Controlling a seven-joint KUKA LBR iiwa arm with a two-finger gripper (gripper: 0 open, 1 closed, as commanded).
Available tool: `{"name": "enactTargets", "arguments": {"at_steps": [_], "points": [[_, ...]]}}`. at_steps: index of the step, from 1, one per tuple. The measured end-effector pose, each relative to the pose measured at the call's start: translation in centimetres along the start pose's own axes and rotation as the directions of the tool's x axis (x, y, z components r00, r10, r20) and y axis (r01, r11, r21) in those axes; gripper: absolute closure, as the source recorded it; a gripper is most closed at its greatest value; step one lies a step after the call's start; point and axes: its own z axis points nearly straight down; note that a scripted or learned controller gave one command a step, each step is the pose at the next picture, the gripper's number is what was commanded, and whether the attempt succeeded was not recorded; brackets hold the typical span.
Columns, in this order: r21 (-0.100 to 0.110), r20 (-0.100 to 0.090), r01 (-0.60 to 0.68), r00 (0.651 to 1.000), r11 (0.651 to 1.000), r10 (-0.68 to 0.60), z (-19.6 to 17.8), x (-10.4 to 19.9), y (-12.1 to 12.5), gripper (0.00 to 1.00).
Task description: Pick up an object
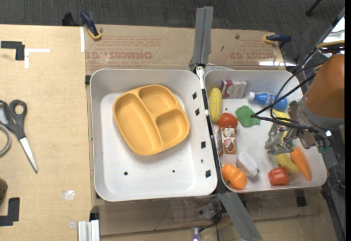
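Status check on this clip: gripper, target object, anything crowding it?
Gripper low in right bin, over yellow item. Nothing seen held. Carrot, red tomato crowd close.

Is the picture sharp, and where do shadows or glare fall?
Camera view: mostly sharp; the gripper and the arm's orange band look slightly soft. Light is even; a faint shadow lies under the yellow plate. The white bins are bright, without hard glare.
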Motion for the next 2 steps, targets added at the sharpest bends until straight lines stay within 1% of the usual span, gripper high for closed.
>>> {"name": "enactTargets", "arguments": {"at_steps": [1,2], "points": [[-0.003,-0.007,-0.128,0.992,0.992,0.128,-7.7,-3.4,5.0,1.0],[-0.003,-0.009,-0.074,0.997,0.997,0.074,1.2,-2.9,6.9,1.0]]}}
